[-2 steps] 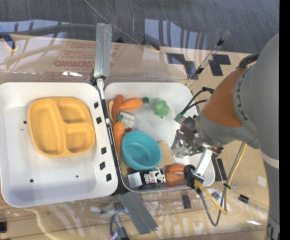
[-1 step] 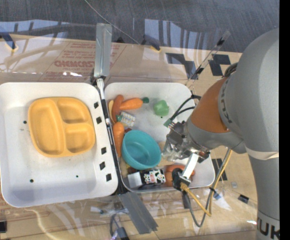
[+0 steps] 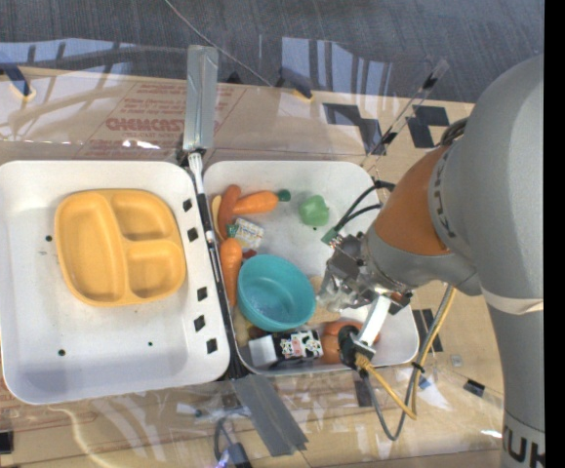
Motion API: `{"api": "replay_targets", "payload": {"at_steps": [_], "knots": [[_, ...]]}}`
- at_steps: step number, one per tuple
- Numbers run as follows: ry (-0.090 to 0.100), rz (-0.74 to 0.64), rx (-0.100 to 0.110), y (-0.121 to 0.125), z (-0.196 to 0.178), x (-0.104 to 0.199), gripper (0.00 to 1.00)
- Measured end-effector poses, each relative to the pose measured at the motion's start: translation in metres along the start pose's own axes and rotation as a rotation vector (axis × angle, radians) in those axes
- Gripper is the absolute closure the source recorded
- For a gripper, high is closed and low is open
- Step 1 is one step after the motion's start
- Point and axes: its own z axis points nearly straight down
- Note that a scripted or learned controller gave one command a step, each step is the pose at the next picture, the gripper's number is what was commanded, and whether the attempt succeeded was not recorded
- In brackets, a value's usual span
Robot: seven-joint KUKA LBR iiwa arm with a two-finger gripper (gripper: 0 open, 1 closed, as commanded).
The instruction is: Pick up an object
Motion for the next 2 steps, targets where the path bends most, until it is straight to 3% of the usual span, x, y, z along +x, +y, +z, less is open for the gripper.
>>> {"api": "replay_targets", "payload": {"at_steps": [1, 2], "knots": [[0.001, 0.089, -0.004, -0.0220, 0.0295, 0.0103, 1.00], [0.008, 0.100, -0.008, -0.0171, 0.0388, 0.0082, 1.00]]}}
